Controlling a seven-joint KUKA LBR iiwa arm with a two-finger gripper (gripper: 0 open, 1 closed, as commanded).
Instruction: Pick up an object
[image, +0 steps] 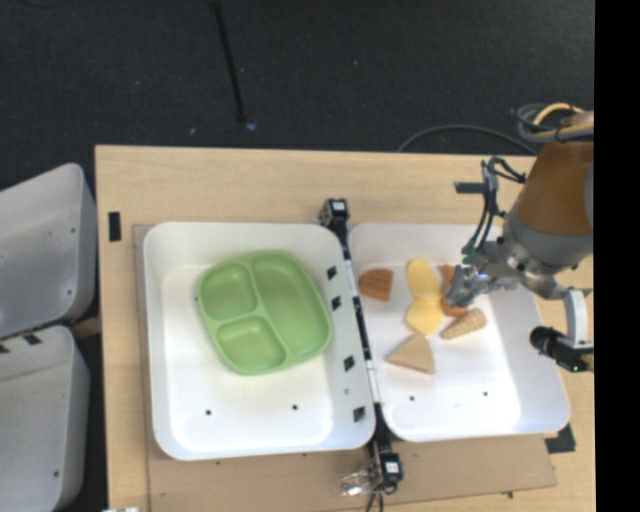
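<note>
The right white bin (500, 400) holds several food-like pieces: a brown piece (376, 284), a yellow piece (422, 276), a second yellow piece (424, 318), a tan wedge (413, 355) and an orange-tan piece (465, 324). My gripper (462, 290) reaches in from the right and sits low in this bin, just right of the yellow pieces and right above the orange-tan piece. Its tips are hidden among the pieces. The grey and orange arm (555, 205) rises behind it.
The left white bin (165, 400) bears a green divided plate (264, 311). A black divider with clips (352, 330) runs between the bins. Cables (490, 200) hang near the wrist. The bench's wooden edge (250, 160) frames both bins.
</note>
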